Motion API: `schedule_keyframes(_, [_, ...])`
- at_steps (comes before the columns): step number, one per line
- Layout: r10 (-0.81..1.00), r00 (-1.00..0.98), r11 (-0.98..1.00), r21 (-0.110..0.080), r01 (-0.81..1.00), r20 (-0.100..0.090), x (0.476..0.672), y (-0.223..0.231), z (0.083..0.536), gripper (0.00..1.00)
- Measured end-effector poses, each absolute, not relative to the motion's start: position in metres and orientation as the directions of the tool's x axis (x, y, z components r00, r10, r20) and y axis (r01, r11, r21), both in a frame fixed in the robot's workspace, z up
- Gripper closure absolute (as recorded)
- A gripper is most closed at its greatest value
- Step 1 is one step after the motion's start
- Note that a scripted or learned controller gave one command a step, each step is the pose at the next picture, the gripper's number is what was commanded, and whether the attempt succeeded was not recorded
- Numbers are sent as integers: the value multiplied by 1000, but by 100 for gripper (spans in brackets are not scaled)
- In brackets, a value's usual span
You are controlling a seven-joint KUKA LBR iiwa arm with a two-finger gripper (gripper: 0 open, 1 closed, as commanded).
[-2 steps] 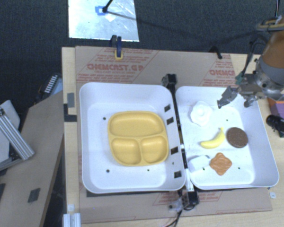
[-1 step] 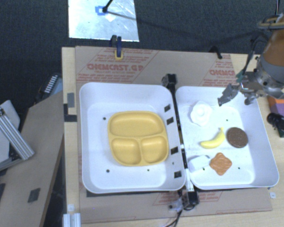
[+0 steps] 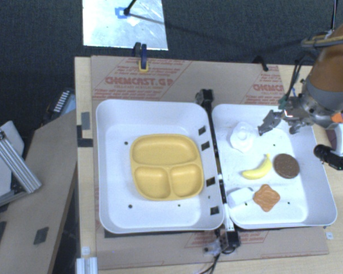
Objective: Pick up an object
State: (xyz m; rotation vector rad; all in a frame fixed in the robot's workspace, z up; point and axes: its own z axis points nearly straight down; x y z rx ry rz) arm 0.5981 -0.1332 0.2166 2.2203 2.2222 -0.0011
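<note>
Arm pose: reaching in over the right bin (image 3: 317, 207).
My jaws (image 3: 281, 123) are spread apart, gripping nothing, above a smooth curved banana (image 3: 257, 169) and round brown cookie (image 3: 286, 166).

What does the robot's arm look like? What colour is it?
The arm is fat and round, with an orange band on top and grey below. Its hand is small, grey metal with two thin fingers. Dark cables run behind it.

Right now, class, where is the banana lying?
The banana lies in the right bin, near its middle, just left of the brown round cookie, above the orange waffle-shaped piece and below the white object.
</note>
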Motion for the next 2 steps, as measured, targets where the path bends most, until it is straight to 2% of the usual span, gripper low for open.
schedule_keyframes(2, [1000,-1,1,-1,1000,0,597,-137,119,0])
